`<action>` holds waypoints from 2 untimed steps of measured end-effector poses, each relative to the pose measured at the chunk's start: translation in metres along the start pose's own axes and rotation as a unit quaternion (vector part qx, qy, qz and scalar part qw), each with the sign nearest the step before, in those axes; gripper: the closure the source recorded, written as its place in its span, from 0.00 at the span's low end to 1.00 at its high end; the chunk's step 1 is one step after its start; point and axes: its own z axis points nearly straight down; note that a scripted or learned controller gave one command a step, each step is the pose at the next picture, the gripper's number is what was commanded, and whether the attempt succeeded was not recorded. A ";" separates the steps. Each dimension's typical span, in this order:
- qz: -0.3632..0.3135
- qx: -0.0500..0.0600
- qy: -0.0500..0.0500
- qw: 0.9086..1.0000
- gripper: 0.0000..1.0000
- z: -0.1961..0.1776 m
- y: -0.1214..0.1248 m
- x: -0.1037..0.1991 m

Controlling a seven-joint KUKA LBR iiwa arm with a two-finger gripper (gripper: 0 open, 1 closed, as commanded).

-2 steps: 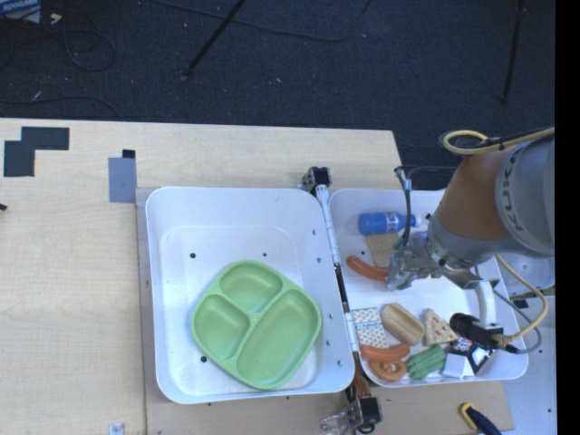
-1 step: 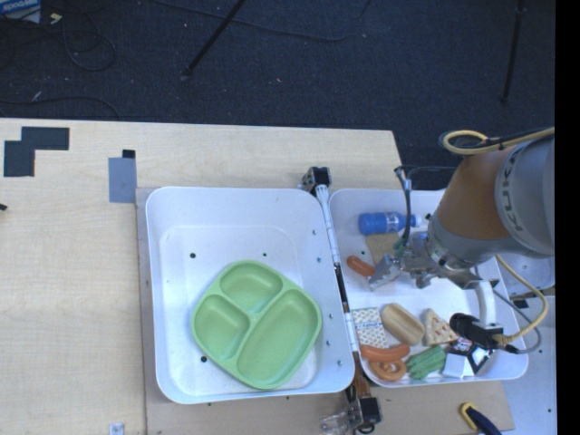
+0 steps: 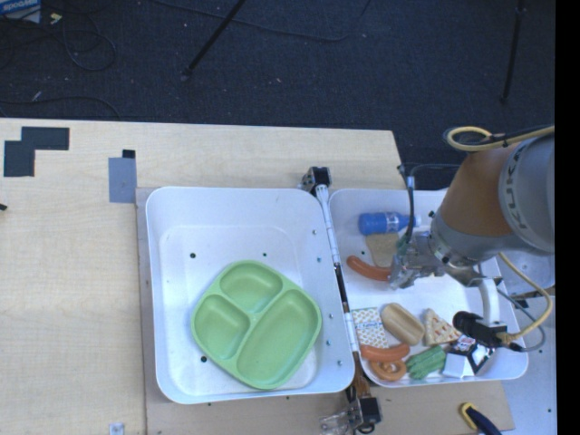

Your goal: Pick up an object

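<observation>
While the green divided plate (image 3: 257,323) is sitting alone in your left bin (image 3: 172,243), your gripper (image 3: 405,275) is hanging low in the right bin (image 3: 349,208), and you're looking at an orange-red sausage (image 3: 367,268) lying just left of its tip, touching or nearly so. Nothing is showing between the fingers; spread or closed, I cannot tell. A blue bottle (image 3: 383,222) is lying behind.

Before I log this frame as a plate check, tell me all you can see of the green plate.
The green plate is pale green, plastic-looking, rounded, with three compartments: two small, one long. It lies flat, turned at an angle, on the floor of the left bin, toward its front. Nothing lies in it.
</observation>
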 end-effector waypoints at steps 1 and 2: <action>0.001 0.000 0.000 1.000 0.00 0.000 0.000 0.000; -0.005 -0.001 -0.003 1.000 0.00 0.020 0.056 -0.002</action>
